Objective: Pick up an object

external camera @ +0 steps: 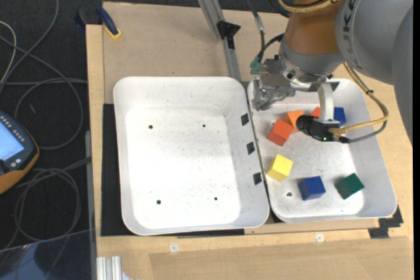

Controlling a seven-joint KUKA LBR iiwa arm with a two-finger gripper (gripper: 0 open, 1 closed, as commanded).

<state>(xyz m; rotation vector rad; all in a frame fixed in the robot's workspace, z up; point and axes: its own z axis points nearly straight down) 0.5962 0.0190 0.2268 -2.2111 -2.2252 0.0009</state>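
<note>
Jaws – grip unclear – over right bin (371, 164), orange block (281, 132), yellow block (280, 167), blue block (312, 187), green block (349, 185)

The bins (177, 141) are white, with an orange cube (281, 132), yellow cube (280, 167), blue cube (311, 187) and green cube (349, 185).

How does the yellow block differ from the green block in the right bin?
The yellow block is bright and pale; the green block is dark. The yellow block sits near the right bin's left wall, the green block toward its right side, with a blue block between them. Both are small cubes of similar size, lying loose on the bin floor.
</note>
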